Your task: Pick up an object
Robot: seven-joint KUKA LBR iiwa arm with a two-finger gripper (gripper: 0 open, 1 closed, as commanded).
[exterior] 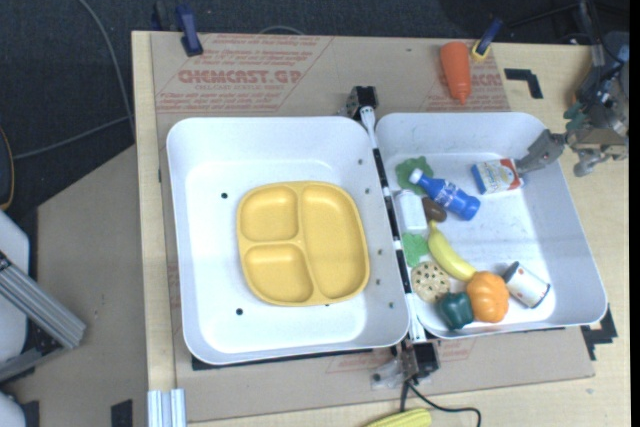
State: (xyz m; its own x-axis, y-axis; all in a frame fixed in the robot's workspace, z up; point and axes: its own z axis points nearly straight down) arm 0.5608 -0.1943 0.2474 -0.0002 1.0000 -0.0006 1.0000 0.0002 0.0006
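Choosing the isolated small carton [495,176] seems wise; the gripper [560,147] hovers beside it, apparently open and holding nothing.

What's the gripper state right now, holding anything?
Gripper: at the right bin's far right edge, near the small carton; nothing visibly held, open or shut cannot be told.

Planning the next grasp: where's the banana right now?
The banana lies in the right bin, toward its left-front part, between the blue bottle and the orange pumpkin.
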